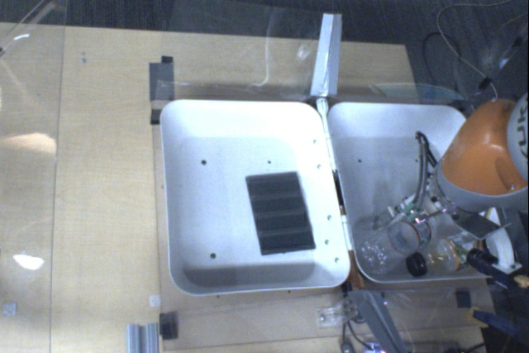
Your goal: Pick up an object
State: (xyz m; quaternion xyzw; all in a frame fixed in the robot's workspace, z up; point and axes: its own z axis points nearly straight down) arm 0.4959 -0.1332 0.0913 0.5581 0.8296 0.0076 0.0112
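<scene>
Front edge: the wooden counter (pixel 83 202) runs along the bottom of the frame, with small metal brackets and cable ends at lower centre.
Left bin (pixel 190 178): white and shallow, centre of the frame, holding one dark ribbed rectangular pad (pixel 281 213) that lies flat, slightly turned, right of the bin's middle.
Dark pad, handling: it looks light and flat, perhaps rubbery; lying flush on the floor it offers little edge, so a pinch across the short sides seems the likeliest hold.
Right bin (pixel 372 145): white, touching the left bin, at centre right.
Clutter in right bin: a heap of clear plastic or glass pieces (pixel 384 244) near its lower edge, with a small black cap (pixel 415 264) just beside them.
Clear pieces, handling: probably light, smooth and slippery, possibly fragile; the black cap looks the firmest spot to take.
Arm: the orange band (pixel 483 157) enters at the right edge, above the heap.
End effector (pixel 413 215): low over the clear pieces, tangled with wires; I cannot tell its state.
Hard to make out: the transparent items blur together, so their number and shapes are uncertain; the arm covers the bin's right side.
</scene>
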